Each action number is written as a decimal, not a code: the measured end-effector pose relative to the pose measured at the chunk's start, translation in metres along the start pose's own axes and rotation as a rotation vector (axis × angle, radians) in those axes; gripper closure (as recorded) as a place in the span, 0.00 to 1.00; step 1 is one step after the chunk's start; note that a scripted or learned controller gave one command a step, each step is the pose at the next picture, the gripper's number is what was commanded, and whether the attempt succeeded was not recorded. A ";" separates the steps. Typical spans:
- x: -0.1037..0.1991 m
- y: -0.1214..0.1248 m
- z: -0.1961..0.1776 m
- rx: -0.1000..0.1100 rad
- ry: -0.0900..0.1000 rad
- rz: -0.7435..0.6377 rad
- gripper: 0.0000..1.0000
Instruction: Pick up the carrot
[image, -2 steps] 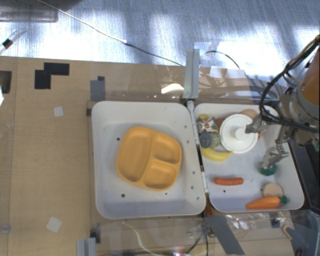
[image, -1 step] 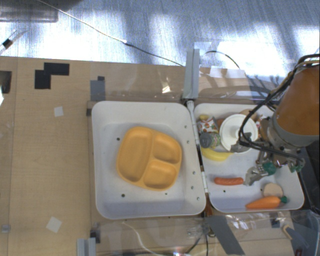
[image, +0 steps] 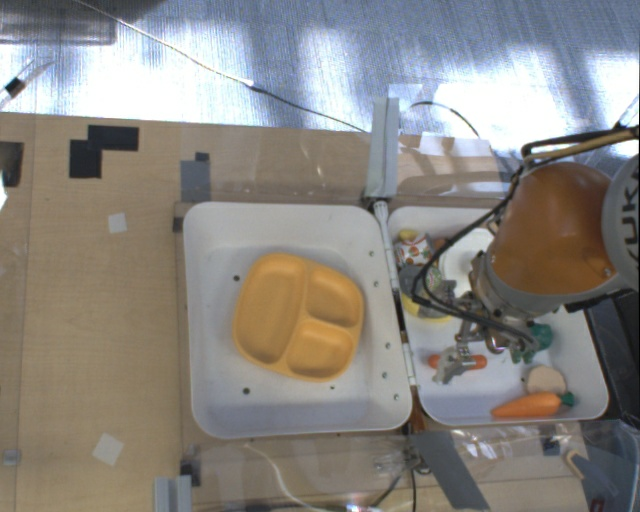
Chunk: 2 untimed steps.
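Note:
The carrot is orange with a green stub at its right end. It lies flat near the front edge of the right bin. My gripper hangs low in the middle of that bin, to the left of the carrot and a little farther back, apart from it. A small red-orange piece pokes out on both sides of the gripper at bin level. The orange-banded wrist covers the bin's back right part.
A beige round item sits just behind the carrot. A teal piece, a yellow item and a small jar also lie in the right bin. The left bin holds a yellow divided plate.

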<state>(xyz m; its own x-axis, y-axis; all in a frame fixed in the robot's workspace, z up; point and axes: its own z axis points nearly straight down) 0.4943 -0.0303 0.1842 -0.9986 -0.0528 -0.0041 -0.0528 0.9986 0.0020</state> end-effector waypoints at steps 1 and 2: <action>-0.003 0.000 -0.013 0.002 -0.011 -0.003 1.00; -0.017 -0.100 -0.190 0.007 -0.019 0.211 1.00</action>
<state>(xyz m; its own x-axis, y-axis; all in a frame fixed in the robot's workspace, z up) 0.5161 -0.1293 0.3740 -0.9872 0.1578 -0.0228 0.1579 0.9875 -0.0023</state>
